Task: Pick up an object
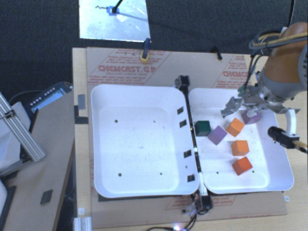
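My gripper [246,106] hangs over the back of the right bin [276,177], reaching in from the right. Just beneath and in front of it lies a pale purple piece [252,116], partly covered by the gripper; I cannot tell whether they touch. An orange cube [236,127] sits right in front of that piece. Farther forward lie two more orange cubes [239,147] [242,165]. A purple cube [217,134] and a dark green block [202,127] rest toward the bin's left wall.
The left bin [103,143] stands beside the right one, joined along a divider with black clips [187,153]. A yellow-and-blue clamp [145,56] sits on the board behind the bins.
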### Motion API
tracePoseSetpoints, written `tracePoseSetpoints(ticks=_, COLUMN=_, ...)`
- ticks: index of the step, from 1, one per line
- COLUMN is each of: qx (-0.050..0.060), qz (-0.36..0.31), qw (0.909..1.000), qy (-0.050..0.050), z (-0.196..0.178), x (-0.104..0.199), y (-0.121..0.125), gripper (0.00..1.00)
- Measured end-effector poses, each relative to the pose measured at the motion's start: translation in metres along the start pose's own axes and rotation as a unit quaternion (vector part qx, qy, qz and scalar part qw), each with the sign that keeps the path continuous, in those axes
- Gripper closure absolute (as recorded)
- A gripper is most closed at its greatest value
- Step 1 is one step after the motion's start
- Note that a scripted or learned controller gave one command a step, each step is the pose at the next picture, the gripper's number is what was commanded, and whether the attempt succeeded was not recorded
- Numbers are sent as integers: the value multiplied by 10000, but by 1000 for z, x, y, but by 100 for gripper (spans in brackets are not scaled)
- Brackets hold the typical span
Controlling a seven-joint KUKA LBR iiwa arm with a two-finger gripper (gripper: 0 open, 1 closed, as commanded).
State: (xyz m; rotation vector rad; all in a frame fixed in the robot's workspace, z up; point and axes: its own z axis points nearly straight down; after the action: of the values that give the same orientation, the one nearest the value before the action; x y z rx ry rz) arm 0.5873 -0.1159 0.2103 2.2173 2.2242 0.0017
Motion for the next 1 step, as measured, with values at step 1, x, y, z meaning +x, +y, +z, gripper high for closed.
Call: tracePoseSetpoints(ticks=1, qx=-72, qz=-10, qw=10000, qy=-13, z=99, x=0, y=-62, gripper=0)
